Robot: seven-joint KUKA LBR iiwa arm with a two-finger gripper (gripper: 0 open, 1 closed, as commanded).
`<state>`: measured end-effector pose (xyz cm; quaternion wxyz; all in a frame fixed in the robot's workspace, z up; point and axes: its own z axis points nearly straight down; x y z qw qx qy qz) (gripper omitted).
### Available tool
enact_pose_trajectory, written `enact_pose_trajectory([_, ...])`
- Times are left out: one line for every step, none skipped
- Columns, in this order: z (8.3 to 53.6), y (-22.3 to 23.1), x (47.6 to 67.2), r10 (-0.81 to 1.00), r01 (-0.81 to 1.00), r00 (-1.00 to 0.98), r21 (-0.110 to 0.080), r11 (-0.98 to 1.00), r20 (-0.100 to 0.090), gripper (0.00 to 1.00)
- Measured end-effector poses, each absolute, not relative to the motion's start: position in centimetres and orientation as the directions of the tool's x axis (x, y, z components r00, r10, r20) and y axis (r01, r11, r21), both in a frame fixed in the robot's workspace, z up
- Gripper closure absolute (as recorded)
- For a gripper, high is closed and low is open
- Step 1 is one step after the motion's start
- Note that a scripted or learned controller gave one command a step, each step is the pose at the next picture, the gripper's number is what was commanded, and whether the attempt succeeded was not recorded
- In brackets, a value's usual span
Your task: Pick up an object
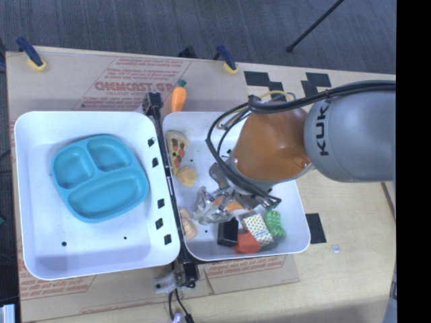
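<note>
You are at the reach-in step. The gripper [214, 204] hangs low in the right bin [202, 123], near frame centre, its fingers spread and holding nothing I can see. Candidates lie at the bin's lower right — a black block [227, 232], a chequered block [256, 227], a green piece [274, 223] — just beside the fingertips. Next, you likely need to centre over one piece, then close.

white bins: 2 [27, 200] [296, 237] | blue divided plate: 1 [101, 177] | toy carrot: 1 [178, 98] | pizza slice toy: 1 [177, 147] | tan round pieces: 2 [186, 175] [188, 227] | black block: 1 [227, 232] | red piece: 1 [246, 244] | green piece: 1 [274, 223] | checkered block: 1 [257, 229] | blue-yellow clamps: 2 [31, 54] [226, 57]
</note>
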<state>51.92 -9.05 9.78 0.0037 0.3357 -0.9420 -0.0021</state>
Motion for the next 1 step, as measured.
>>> enact_pose_trajectory([19.04, -6.63, 49.28, -0.668, -0.668, -0.744, 0.001, 0.744, 0.001, 1.0])
